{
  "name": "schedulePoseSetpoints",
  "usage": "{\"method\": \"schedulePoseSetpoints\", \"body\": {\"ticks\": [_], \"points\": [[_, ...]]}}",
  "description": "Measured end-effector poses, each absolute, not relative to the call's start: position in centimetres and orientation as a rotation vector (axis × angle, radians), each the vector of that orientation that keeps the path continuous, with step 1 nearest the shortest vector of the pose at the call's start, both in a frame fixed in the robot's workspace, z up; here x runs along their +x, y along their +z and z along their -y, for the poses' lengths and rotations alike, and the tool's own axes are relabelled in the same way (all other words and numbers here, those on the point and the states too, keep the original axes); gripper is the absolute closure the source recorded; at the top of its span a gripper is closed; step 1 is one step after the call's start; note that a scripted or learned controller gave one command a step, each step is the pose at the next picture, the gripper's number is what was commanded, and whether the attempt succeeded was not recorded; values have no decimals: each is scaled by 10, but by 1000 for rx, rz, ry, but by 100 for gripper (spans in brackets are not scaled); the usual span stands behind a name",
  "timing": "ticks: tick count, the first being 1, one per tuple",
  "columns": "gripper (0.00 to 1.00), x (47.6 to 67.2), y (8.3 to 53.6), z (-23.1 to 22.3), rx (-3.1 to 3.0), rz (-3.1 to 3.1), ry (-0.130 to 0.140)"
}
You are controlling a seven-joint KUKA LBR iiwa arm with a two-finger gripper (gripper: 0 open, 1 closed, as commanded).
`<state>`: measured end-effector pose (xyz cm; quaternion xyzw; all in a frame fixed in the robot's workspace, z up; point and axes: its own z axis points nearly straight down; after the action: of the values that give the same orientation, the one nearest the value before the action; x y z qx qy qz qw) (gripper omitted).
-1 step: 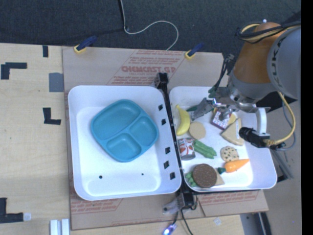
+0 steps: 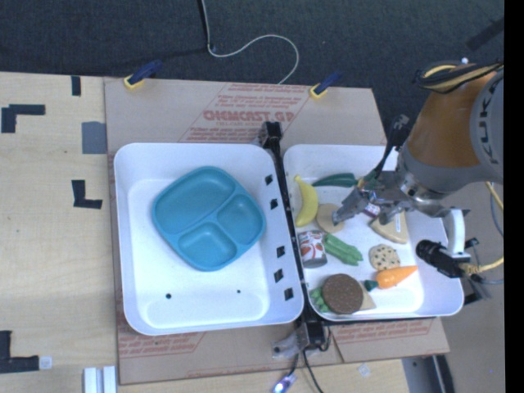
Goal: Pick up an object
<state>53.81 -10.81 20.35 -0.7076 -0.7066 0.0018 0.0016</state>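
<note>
Here, tool [image 2: 360, 205] above right bin [image 2: 434, 305], beside banana [image 2: 306, 201], green bean [image 2: 342, 249].

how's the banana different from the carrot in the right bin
The banana is yellow and curved; the carrot is orange and straight, tapering to a point. The banana lies lengthwise by the divider at the right bin's left side; the carrot lies crosswise near its front right corner. Both are toy foods lying flat in that bin.

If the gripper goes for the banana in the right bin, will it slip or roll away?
The banana looks like smooth moulded plastic, so it is probably stiff, light and somewhat slippery. Its curve should keep it from rolling, though a push may spin it. It lies by the bin divider, which may crowd the gripper.
</note>
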Motion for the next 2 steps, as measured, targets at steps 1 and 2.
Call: {"method": "schedulePoseSetpoints", "body": {"ticks": [1, 2], "points": [[100, 540, 213, 106, -2217, 2222, 2], [100, 506, 250, 47, -2212, 2227, -3]]}}
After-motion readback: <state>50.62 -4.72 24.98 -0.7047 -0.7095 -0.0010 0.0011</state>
